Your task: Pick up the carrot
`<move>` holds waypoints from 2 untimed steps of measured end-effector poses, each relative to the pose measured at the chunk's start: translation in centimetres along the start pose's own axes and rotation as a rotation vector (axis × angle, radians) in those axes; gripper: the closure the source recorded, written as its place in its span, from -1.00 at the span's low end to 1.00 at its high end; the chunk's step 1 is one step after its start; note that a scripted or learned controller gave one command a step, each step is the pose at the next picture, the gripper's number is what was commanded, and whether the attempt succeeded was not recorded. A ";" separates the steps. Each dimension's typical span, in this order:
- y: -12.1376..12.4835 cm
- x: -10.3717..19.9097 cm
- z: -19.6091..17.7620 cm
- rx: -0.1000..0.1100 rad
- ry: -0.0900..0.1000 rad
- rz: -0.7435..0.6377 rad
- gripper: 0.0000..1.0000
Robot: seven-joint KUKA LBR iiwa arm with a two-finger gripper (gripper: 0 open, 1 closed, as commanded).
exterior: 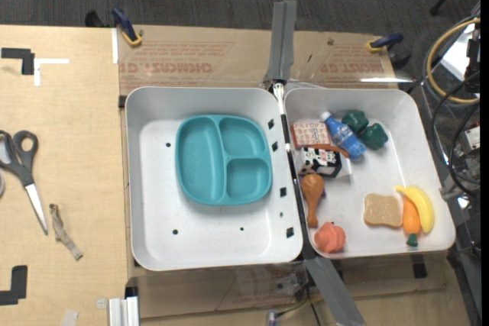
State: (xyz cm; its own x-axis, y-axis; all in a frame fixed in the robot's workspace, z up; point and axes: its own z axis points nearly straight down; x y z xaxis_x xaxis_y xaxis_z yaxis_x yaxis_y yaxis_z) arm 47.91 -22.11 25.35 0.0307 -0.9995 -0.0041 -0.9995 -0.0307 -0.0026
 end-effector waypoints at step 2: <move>0.1 -2.8 15.6 -0.004 -0.001 -0.344 -1.00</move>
